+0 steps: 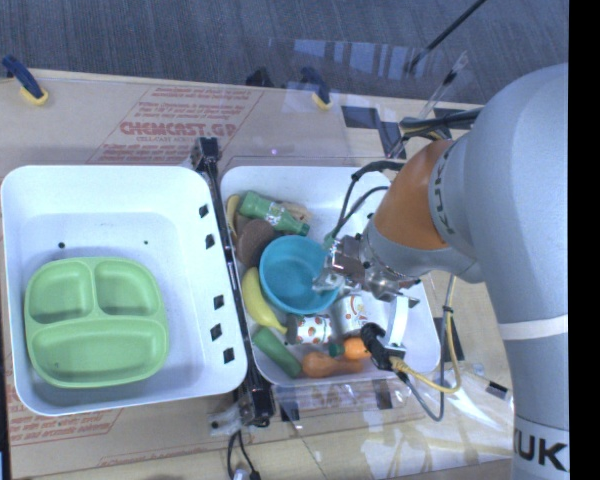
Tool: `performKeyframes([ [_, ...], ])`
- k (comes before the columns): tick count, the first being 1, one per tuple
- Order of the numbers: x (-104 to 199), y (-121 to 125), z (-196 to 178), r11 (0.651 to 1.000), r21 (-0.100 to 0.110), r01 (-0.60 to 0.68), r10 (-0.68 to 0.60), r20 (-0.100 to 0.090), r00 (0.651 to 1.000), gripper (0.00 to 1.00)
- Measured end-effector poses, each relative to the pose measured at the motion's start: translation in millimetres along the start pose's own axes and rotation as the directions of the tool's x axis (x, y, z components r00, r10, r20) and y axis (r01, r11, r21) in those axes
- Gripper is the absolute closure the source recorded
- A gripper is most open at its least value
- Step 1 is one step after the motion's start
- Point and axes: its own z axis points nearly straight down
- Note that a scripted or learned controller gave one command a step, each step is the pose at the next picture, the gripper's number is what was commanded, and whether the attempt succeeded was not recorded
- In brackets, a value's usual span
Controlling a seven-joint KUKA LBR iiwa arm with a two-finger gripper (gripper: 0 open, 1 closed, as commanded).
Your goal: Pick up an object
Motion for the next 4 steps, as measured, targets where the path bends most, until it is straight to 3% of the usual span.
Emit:
performKeyframes([
  [1, -1, -3, 4, 1.0, 0.009, -0.001, 0.001, 0.003, 1.0, 0.0],
  [2, 1, 0, -9, 1.0, 0.008, 0.006, -0.006, -0.002, 1.0, 1.0],
  [3, 44, 62, -48, 0.998, 0.02, -0.054, 0.054, 0.006, 0.999, 1.0],
  [4, 45, 61, -47, 0.998, 0.021, -0.053, 0.053, 0.005, 0.999, 0.0],
])
